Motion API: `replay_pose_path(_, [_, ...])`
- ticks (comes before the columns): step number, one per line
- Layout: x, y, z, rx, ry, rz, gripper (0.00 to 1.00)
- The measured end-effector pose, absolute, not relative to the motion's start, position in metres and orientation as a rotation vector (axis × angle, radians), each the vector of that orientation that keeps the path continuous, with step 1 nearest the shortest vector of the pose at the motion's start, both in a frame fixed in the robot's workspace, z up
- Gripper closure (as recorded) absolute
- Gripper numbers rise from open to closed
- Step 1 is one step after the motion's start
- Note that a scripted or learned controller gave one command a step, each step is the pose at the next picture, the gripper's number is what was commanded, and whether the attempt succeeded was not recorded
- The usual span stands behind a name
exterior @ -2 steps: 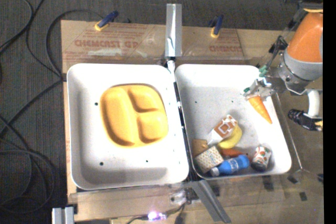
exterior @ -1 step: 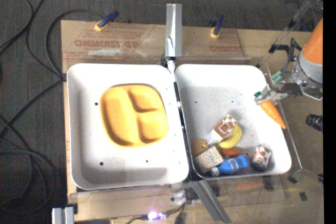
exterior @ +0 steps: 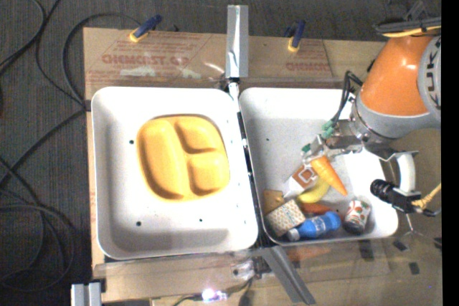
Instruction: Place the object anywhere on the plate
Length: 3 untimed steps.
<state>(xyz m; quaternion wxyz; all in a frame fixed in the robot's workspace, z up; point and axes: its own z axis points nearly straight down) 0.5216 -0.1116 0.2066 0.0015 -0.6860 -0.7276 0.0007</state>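
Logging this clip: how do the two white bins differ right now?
The left bin holds one yellow plate with compartments, lying flat near its middle; the right bin holds a cluster of small items, among them a carrot, banana and blue bottle, along its near side. The gripper is over the right bin, not the left. Both are shallow, white and similar in size.

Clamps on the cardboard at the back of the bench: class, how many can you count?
2. One blue and yellow clamp grips the cardboard's far edge behind the left bin; the other clamp sits behind the right bin.
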Motion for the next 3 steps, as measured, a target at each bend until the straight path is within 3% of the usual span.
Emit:
replay_pose_path(1, [0.565, -0.142, 0.252, -2.174, -2.267, 0.003, 1.00])
replay_pose_path(2, [0.541, -0.174, 0.202, -2.089, -2.344, 0.003, 1.00])
replay_pose_path(3, [0.596, -0.110, 0.211, -2.279, -2.160, 0.005, 1.00])
